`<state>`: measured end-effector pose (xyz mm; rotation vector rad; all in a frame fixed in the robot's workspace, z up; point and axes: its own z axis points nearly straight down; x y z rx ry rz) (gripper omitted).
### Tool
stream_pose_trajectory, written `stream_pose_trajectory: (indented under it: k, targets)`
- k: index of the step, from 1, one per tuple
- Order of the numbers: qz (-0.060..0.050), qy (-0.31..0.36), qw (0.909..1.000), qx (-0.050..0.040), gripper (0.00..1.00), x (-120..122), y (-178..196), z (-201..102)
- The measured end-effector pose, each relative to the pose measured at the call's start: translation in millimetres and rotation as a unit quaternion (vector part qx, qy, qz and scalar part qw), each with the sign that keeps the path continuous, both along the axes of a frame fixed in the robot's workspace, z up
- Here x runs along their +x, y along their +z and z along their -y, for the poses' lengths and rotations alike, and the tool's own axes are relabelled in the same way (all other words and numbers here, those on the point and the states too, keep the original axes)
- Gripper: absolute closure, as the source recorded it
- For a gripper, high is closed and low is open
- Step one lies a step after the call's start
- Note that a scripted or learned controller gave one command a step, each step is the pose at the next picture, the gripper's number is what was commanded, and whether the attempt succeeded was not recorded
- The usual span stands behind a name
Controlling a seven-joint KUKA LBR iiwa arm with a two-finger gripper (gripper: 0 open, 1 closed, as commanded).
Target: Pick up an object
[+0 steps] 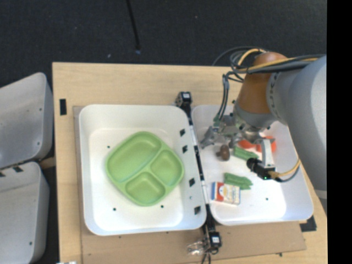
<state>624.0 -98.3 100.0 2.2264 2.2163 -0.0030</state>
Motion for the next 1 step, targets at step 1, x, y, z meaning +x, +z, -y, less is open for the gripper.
stream_pose_trajectory:
  k: [1]
  targets:
    - [0.002, -0.002, 1.0000, -0.0002, 1.00, 1.0, 12.3, 1.4]
